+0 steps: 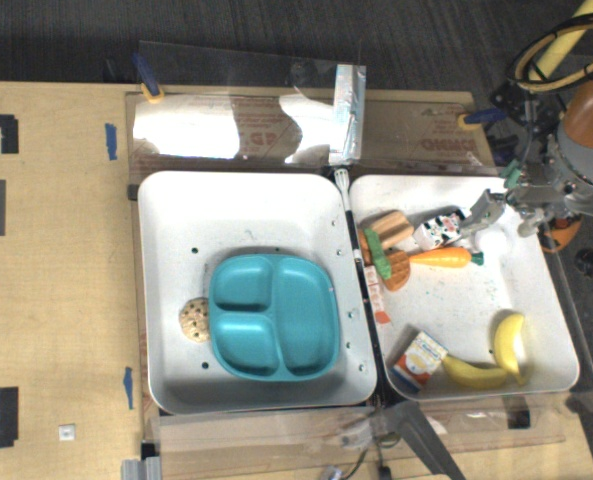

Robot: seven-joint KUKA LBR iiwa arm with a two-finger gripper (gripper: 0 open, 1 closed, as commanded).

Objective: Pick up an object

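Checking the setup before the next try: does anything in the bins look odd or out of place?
Nothing spilled or damaged. The cookie lies on the left bin floor beside the teal tray, not in a compartment.

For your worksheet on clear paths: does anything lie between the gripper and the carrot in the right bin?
Nothing visible blocks it. The gripper hangs over the upper right part of the right bin, and the carrot lies just below and to its left in the view. A small printed packet sits beside that path, above the carrot, not across it.
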